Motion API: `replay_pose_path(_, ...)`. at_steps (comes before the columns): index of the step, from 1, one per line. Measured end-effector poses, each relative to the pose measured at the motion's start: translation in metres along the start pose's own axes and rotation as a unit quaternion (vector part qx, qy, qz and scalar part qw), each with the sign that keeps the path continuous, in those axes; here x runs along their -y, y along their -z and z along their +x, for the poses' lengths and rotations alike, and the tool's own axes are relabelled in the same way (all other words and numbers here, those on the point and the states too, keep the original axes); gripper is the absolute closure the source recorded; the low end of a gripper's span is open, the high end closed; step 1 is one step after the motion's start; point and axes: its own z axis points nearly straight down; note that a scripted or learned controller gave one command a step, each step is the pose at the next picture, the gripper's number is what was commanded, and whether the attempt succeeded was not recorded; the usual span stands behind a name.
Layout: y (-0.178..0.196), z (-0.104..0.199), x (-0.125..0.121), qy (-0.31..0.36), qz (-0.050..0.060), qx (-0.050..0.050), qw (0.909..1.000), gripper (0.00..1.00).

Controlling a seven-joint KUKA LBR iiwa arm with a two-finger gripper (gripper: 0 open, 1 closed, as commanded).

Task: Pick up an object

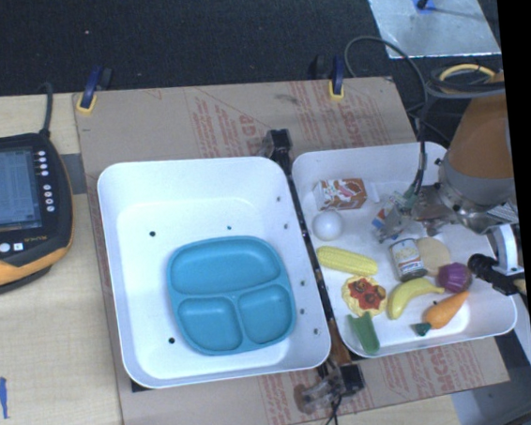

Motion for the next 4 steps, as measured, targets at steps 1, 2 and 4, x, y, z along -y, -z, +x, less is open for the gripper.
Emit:
replay_pose_path(1, -0.011, 0.020, 0.007, -0.002, -0.001, 0.000, 1.0000, 0.00)
replay_pose_path(2, -0.014, 0.036, -0.021, -0.002, 0.003, -0.002, 1.0000, 0.00)
replay_pose_path(4, -0.004, 0.014, 0.027, -0.001, 0.005, -0.002, 1.0000, 1.00)
